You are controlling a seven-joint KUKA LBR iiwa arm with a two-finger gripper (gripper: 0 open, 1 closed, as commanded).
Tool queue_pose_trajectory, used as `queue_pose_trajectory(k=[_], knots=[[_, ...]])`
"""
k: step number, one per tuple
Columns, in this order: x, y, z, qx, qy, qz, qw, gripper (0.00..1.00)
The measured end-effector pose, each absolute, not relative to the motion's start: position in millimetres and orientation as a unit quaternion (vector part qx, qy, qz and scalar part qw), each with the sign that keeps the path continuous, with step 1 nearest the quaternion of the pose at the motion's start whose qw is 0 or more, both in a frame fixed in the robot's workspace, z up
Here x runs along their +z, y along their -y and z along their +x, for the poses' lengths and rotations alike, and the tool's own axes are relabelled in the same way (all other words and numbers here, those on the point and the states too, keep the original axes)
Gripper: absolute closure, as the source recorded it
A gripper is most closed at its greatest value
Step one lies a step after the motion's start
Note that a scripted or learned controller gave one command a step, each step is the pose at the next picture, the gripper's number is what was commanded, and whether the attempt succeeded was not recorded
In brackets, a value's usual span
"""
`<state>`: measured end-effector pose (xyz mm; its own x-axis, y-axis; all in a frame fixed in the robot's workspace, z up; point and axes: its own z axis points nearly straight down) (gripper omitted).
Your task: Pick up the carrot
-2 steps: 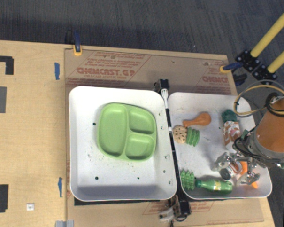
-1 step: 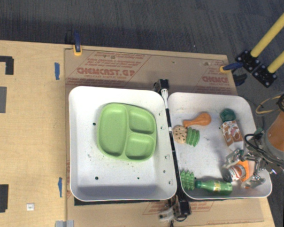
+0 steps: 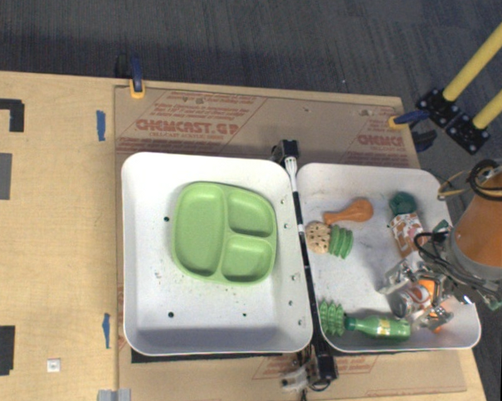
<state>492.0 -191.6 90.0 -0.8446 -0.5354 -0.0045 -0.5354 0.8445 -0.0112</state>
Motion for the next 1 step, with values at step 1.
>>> queue_pose_trajectory(k=[1], knots=[[89.9,177.5,493.9,-0.0054,-0.917,-0.399,0.005,0.0]])
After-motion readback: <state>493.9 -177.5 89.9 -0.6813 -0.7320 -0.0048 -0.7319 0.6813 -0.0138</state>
